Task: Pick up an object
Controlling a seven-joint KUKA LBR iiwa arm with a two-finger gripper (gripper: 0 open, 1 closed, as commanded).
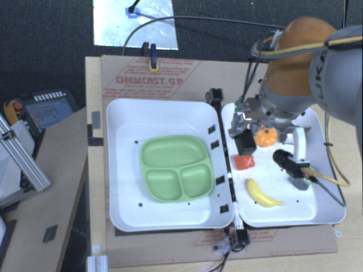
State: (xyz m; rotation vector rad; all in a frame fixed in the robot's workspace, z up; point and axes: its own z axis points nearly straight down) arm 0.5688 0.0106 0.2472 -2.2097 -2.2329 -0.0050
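Your tool [245,142] sits low in the right bin [326,208], dark fingers pointing down; you can't tell if they're parted or clenched. The red object [244,162] lies just below the tool, nearly touching. The orange object [265,136] is just beside it; the banana [262,194] farther, long axis slanted.

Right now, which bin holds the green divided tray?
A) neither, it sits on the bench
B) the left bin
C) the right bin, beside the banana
B: the green divided tray lies flat in the left bin, while the banana lies in the right bin.
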